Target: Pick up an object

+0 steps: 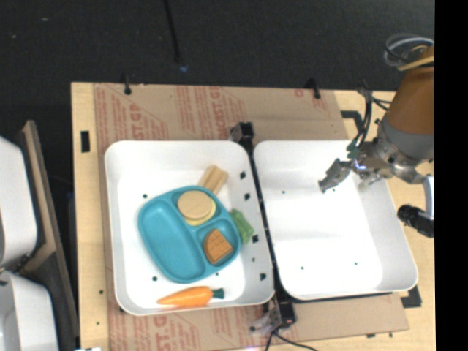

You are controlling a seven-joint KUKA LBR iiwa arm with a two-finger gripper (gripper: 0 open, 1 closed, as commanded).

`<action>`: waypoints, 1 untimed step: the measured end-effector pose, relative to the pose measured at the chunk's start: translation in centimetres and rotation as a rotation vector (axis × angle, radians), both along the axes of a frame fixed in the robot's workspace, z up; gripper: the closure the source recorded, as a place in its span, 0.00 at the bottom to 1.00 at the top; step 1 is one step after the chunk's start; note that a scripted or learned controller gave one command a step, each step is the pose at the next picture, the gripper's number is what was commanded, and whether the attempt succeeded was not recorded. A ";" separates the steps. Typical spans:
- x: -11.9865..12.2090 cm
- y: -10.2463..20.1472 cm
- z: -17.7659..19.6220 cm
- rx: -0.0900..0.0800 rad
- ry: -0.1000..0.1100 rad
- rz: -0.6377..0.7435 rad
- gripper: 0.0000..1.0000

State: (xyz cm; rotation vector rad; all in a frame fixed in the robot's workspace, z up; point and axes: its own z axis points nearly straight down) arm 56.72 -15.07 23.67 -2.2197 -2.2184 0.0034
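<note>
Approach step, nothing grasped. Claw (338, 175) hangs over the right bin (380, 269), fingers spread, released. Candidates sit in the left bin (124, 218): blue tray (172, 243), carrot (189, 296), wooden block (213, 178). Next move calls for crossing over and descending.

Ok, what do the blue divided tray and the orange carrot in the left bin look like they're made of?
Blue divided tray: probably moulded plastic, with one even colour, rounded compartments and a smooth surface. Orange carrot with green top: likely plastic toy food, with flat uniform colour; too small to be sure.
</note>
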 end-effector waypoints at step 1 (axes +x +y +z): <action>0.1 0.0 0.2 -0.001 -0.005 0.000 0.00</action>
